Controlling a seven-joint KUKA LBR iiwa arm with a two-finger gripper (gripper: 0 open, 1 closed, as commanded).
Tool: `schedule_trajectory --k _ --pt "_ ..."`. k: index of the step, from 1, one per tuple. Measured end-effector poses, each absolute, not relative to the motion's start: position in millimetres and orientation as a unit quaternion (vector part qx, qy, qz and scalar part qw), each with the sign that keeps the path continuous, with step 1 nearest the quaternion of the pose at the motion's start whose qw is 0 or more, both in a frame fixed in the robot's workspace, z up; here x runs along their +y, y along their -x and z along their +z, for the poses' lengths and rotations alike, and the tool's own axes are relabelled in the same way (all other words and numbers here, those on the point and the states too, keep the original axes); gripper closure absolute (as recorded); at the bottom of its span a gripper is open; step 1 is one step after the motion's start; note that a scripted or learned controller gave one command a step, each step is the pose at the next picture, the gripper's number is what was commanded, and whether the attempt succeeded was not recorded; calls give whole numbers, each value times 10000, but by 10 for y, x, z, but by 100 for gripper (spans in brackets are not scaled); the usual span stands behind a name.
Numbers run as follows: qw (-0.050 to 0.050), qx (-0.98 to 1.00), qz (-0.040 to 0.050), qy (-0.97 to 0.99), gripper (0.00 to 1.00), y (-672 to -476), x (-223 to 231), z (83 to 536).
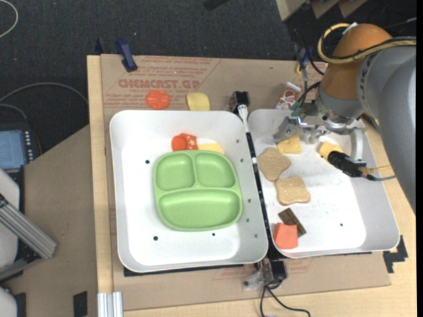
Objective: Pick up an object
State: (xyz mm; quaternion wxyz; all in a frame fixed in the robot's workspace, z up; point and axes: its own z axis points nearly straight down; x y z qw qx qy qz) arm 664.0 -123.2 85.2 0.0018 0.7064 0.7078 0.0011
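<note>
Coral-orange at the near edge of the right bin (370,240), we see a small block (285,236) touching a dark brown piece (291,219), and beyond them two tan toast-shaped slices (292,190) lie one behind the other. Across the divider, the left bin (132,197) holds a green divided plate (197,190) with a red-orange item (184,141) just behind it. Farthest back, we find the gripper (299,127) low over the right bin's rear corner beside a pale yellow chunk (290,145), though we cannot tell how wide it stands or whether it has hold of anything.
</note>
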Motion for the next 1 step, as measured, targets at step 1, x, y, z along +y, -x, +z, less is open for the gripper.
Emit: schedule_trajectory --k 1 --pt "60 7079 32 -7063 100 -6659 -1242 996"
